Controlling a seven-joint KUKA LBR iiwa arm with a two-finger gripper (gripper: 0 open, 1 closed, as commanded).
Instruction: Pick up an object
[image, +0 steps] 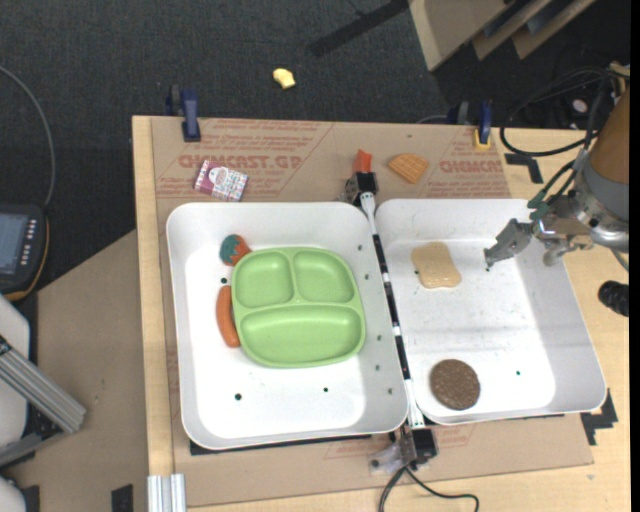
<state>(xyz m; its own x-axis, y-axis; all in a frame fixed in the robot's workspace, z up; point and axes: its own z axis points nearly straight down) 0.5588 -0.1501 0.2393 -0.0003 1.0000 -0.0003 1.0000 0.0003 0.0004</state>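
Two flat food pieces, a pale beige slice (436, 266) and a brown round patty (455, 384), are lying in the right white bin (560, 330), risking the spread-fingered, empty gripper (522, 243) skidding over them.

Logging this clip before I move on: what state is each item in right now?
gripper: fingers open, above the right bin, holding nothing
tan slice: flat in right bin
brown disc: flat, right bin's near end
green tray: upright in left bin, compartments bare
orange sausage: lying against tray's left edge
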